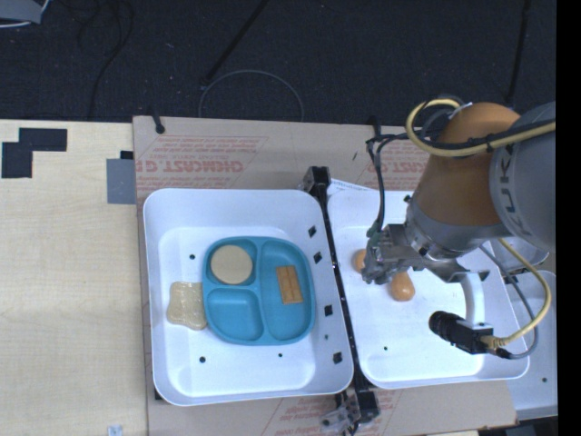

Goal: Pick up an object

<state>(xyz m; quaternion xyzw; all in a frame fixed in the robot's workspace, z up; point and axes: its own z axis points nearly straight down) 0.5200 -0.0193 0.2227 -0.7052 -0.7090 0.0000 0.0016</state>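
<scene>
Down in the right-hand bin [508, 371] the gripper [377, 266] sits low at centre-right of the frame, hanging under the grey arm [508, 189] with its orange band [463, 166]. Two small orange-brown lumps lie right by it: one lump [359, 259] peeks out at the gripper's left edge, the other lump [401, 286] rests just below and to its right, on the white floor. Whether the jaws stand wide or narrow, I cannot tell; the dark metal of the head hides them from this slanted view above. Neither lump is plainly caught between anything. They look rounded and smooth, probably light, perhaps toy food, so my guess is they could roll or squirt sideways if pinched off-centre; the safest hold would be across the short middle of the lower lump, which lies more in the open. Over in the left bin [168, 216] sits a blue divided tray [254, 330] carrying a tan round biscuit [231, 264] and a brown cracker [290, 285], with a pale yellowish sponge-like piece [186, 304] touching the tray's left side.
</scene>
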